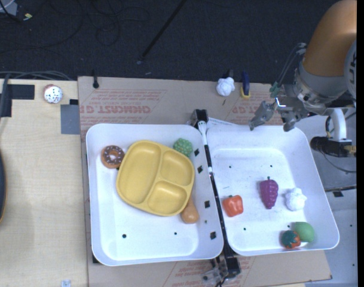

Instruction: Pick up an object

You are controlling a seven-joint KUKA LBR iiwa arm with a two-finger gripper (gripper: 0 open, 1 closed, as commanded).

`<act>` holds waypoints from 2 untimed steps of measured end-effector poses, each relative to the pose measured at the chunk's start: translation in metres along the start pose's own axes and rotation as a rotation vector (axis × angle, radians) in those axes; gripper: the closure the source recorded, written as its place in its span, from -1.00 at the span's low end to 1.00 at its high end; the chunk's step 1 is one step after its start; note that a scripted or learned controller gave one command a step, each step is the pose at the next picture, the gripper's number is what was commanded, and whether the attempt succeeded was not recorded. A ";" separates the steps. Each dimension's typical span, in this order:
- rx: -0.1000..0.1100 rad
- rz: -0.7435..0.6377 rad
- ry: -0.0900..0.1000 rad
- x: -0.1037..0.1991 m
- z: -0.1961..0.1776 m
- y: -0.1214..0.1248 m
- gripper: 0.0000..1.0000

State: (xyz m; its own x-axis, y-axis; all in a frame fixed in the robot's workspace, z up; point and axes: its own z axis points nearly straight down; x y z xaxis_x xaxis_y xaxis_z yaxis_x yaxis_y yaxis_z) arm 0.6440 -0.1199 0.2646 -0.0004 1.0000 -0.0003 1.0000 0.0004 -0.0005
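- Two shallow white plastic bins sit side by side on a brown cardboard sheet with red printed lettering; the left bin (pixel 104 244) and right bin (pixel 325 190) both have rounded corners and smooth, glossy walls.
- The arm (pixel 331 40), with its rounded orange band, reaches in from the far right.
- The gripper (pixel 276 117) hovers over the far edge of the right bin, its two dark fingers spread apart with nothing between them.
- In the left bin, a yellow tray (pixel 156 177) of smooth plastic, with rounded corners and three compartments, lies turned at an angle.
- A small ring-shaped donut (pixel 112 156), brown with speckles, lies just left of the tray.
- A bumpy green toy (pixel 183 146) sits at the tray's far right corner.
- A smooth tan egg-shaped piece (pixel 189 213) touches the tray's near right corner.
- In the right bin, a red pepper (pixel 232 205) with a green stem sits near the left wall.
- Purple grapes (pixel 268 192), a knobbly cluster, lie near the middle.
- A lumpy white toy (pixel 295 200) is just right of the grapes.
- A round green and red toy (pixel 297 235) rests in the near right corner.
- Beyond the bins, a crumpled white lump (pixel 225 86) lies on the cardboard.
- A small speckled white ball (pixel 52 94) rests on the pale wooden bench at far left.
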 end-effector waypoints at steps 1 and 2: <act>0.000 -0.001 0.001 0.000 -0.010 0.000 1.00; 0.019 0.008 0.004 -0.060 0.120 -0.100 1.00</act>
State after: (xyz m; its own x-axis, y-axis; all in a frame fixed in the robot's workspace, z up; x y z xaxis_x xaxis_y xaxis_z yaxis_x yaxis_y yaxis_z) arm 0.5443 -0.1804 0.1447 0.0078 1.0000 0.0032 0.9998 -0.0078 -0.0195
